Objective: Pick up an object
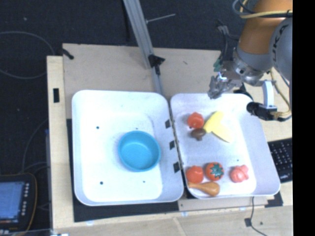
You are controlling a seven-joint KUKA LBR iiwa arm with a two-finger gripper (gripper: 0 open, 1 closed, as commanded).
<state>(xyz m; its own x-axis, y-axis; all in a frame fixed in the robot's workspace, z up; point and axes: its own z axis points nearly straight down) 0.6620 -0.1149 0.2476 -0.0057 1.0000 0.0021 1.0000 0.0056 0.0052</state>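
bench of pale wood bearing two shallow white bins side by side, seen from above at a slant; left bin holding a blue bowl right of its centre, upright and apart from the walls; right bin holding several toy foods: a red-orange piece in the far half, with a small brown item touching its near side and a yellow wedge just beside both on the right; along the near wall, an orange-red piece, a round tomato-like piece with a green top touching it on the right, a pink-red piece a little apart further right, and a tan, pear-shaped item lying on its side against the near rim; arm entering from the right, orange band above the wrist, gripper poised above the far rim of the right bin, beyond the yellow wedge and clear of every object; whether the pincer is spread or pressed together cannot be told at this angle; nothing visible between it; grey pole running diagonally from the top down to the gap between the bins
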